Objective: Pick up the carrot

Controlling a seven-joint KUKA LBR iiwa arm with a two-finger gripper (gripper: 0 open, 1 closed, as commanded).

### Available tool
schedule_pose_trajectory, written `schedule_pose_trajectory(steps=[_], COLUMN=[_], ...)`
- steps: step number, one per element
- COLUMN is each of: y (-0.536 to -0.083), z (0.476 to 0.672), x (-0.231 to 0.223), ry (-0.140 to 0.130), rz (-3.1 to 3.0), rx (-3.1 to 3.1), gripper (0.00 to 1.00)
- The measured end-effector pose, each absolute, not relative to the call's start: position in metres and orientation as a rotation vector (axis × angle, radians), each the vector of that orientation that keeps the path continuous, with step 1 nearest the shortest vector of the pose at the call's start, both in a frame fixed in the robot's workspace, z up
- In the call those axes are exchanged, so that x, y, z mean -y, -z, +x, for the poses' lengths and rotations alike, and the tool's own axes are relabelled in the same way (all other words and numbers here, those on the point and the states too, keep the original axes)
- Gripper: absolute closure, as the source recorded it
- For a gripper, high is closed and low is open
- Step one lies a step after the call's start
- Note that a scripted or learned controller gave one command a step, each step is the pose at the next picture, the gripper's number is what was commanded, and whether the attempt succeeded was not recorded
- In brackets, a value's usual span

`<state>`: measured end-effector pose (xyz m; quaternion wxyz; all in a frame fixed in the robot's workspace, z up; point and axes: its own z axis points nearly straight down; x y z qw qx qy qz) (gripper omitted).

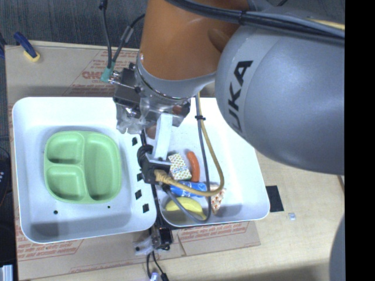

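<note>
Mostly the arm (275, 86) blocks the scene: its grey bulk and orange band cover the far and right parts of the right bin (251, 177), so whatever lies beneath them is hidden. The gripper (130, 120) sits low over the far end of the divide between the two bins, seen from above and partly tucked under the wrist. Whether it is open or closed cannot be told, and nothing can be seen in its hold.

The carrot (193, 164) lies in the right bin, near the middle of the part left uncovered, well apart from the gripper. It is a short orange stick, with a checkered piece (179, 168) touching or just beside it on the left. Nearer the camera lie a blue item (197, 187) and a yellow one (186, 206), both partly covered and hard to name. A small speckled piece (217, 202) sits by the near rim.

In the left bin (26, 157) a green divided plate (82, 165) lies in full view.
</note>
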<state>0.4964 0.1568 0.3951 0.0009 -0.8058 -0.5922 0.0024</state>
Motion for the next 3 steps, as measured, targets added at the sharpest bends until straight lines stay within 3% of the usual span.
schedule_pose_trajectory(steps=[1,2,3], y=[-0.259,-0.222,-0.267], z=[0.475,0.538,0.475], x=[-0.173,-0.217,-0.217], ry=[-0.011,-0.008,-0.011], rz=[-2.542,-2.842,-2.668], rx=[1.842,1.335,1.654], gripper=[1.00,1.00,1.00])
